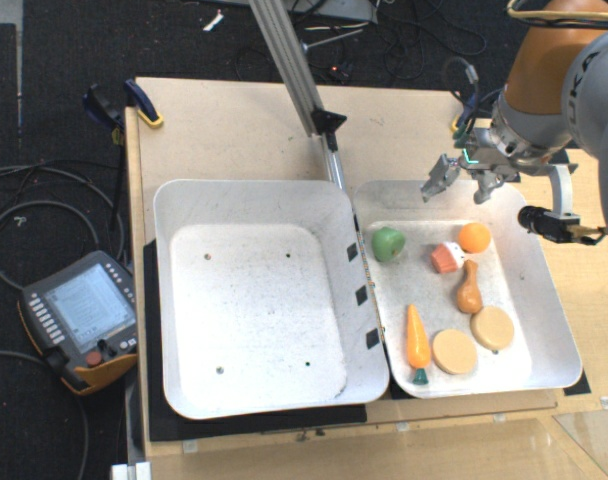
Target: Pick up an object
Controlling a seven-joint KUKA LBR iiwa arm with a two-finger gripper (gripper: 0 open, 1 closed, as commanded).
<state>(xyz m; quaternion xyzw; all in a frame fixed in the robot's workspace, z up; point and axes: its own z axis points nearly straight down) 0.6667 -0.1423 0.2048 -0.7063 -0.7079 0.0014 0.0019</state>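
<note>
no text, label or number was readable; the teach pendant [81, 313] screen showed only blur.

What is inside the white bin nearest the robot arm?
The right bin holds a green apple, an orange, a small red block, a brown pear-shaped piece, a carrot and two tan discs. Nothing looks stacked or covered.
</note>
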